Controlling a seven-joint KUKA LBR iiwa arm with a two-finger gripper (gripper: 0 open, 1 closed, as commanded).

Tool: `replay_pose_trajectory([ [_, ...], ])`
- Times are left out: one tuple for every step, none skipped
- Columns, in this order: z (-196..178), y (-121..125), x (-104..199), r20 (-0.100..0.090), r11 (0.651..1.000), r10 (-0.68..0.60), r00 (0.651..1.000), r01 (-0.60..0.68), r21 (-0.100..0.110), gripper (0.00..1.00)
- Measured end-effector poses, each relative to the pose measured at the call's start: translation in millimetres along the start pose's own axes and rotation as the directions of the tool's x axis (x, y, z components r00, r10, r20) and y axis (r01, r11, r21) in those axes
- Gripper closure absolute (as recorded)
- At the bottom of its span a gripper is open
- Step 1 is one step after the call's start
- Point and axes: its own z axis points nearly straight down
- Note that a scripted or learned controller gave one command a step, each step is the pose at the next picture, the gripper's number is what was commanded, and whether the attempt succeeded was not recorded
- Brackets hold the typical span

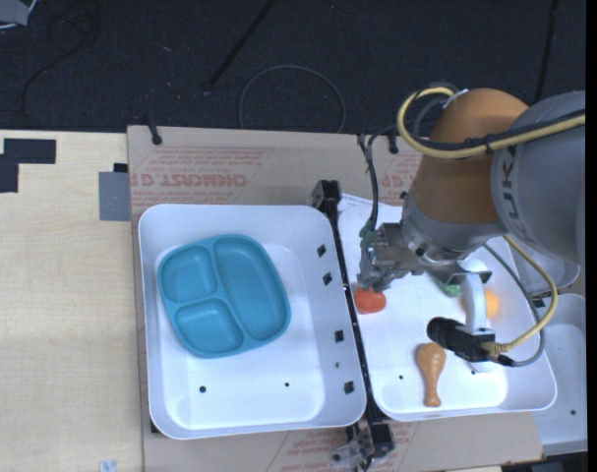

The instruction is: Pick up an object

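Pale wood bench (52,293), dark floor behind; 2 white bins side by side.

Camera view: left bin (229,401) holds blue divided plate (222,295). In right bin (519,386), gripper (375,283) low by left wall. Red round object (371,303) just below its tip, touching or nearly. Whether gripper is released or clenched: cannot tell. Object small, glossy, tomato-like, no long axis. Tan drumstick (431,370) apart, lying up-down in view.

I log a turquoise plate (222,295) in the white left-hand bin (170,401), and in the white right-hand bin (396,386) a red-orange lump (370,302), a tan drumstick (431,370) and a yellow-orange piece (491,304).
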Motion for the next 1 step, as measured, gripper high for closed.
replay_pose_trajectory([
  [0.9, 3.1, 59.5, -0.001, 1.0, 0.0, 1.0, 0.0, 0.001, 1.0],
])
